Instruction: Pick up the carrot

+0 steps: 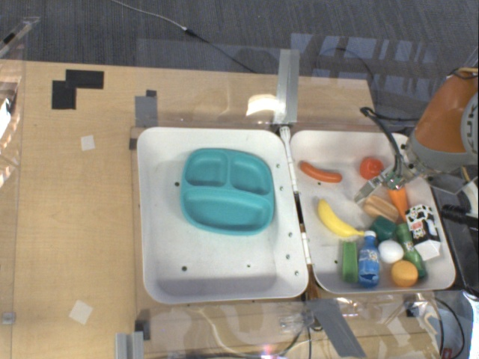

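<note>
Orange ball lies below carrot, beside the hand.

A teal tray with three compartments lies in the left bin. In the right bin lie a sausage, a tomato, a banana, a bread roll, a blue bottle, a green block, a white egg, an orange and a black-and-white carton. The banana touches the bottle's cap.
</note>
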Tool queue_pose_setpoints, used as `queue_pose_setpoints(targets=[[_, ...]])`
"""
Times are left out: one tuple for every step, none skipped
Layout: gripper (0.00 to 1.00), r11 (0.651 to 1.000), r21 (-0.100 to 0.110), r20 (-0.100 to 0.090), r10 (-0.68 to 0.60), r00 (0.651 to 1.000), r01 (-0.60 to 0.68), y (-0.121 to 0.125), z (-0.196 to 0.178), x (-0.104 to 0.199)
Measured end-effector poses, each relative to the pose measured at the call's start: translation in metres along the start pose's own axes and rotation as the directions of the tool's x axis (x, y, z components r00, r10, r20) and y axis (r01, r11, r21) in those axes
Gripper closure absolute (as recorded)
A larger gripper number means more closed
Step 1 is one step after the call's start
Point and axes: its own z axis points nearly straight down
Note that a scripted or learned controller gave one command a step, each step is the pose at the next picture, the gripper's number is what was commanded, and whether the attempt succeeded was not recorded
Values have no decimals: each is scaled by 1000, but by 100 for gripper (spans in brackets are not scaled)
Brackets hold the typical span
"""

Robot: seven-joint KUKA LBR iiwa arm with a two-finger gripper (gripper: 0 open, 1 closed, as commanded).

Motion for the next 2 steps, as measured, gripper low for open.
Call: queue_pose_setpoints(targets=[[0, 995, -1, 1, 96, 995, -96, -3, 1, 3], [0, 995, 0, 5, 101, 995, -101, -14, 0, 5]])
